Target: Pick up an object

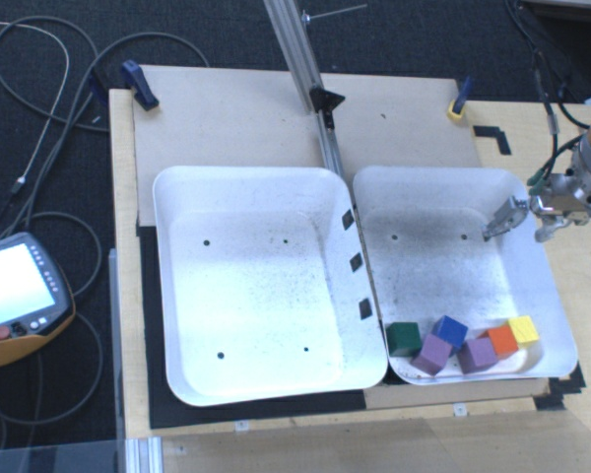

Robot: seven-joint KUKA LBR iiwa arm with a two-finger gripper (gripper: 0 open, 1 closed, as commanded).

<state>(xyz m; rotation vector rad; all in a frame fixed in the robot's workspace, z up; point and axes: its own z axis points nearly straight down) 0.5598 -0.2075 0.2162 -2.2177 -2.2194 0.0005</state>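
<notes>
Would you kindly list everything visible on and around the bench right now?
Blocks: six, along the right bin's near edge: green block, blue block, two purple blocks, orange block, yellow block.
Bins: two, white, side by side: left bin, right bin.
Clamps: two, blue, on the board's far corners.
Pendant: one, grey and orange, left on the floor.
Gripper: one, grey, over the right bin's right edge.

Six cubes sit bunched at 6 o'clock of the right bin, in a row w/ neighbours touching: green cube, purple cube, blue cube, 2nd purple cube, orange cube, yellow cube.
</notes>
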